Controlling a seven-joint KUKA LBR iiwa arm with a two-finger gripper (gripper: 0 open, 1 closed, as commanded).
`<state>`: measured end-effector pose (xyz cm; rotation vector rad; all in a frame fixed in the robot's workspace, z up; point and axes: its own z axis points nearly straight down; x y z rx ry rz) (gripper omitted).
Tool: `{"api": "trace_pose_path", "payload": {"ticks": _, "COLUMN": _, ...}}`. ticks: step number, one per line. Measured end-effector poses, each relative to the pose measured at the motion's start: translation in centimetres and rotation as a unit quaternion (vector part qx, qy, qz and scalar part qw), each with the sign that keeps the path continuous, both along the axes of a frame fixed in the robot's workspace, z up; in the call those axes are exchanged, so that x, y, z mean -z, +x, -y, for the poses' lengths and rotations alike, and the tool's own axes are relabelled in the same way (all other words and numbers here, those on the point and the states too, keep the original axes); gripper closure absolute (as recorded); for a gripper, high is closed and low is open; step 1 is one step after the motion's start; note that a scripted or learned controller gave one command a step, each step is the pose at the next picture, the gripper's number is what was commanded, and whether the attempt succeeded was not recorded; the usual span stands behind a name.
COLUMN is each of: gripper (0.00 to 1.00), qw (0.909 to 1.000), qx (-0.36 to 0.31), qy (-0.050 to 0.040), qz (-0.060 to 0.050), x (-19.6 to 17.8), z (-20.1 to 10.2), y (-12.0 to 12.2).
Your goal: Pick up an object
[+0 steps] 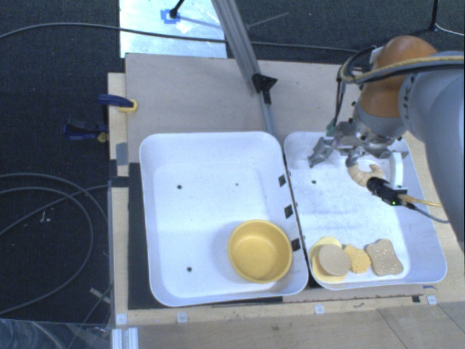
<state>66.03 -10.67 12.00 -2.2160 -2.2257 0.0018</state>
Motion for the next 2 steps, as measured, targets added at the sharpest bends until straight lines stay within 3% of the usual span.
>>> {"api": "trace_pose_path", "payload": {"ticks": 1, "gripper": 1.00, "qw": 1.0000, "qx": 0.000, "qy": -0.0005, "qz": 0.003, "x": -1.4, "z": 0.0, "y": 0.2}}
{"api": "trace_pose_path", "payload": {"ticks": 2, "gripper": 1.00, "qw": 1.0000, "qx": 0.003, "qy": 0.0000, "qz": 0.003, "x": -5.9, "z": 0.3, "y": -0.2}}
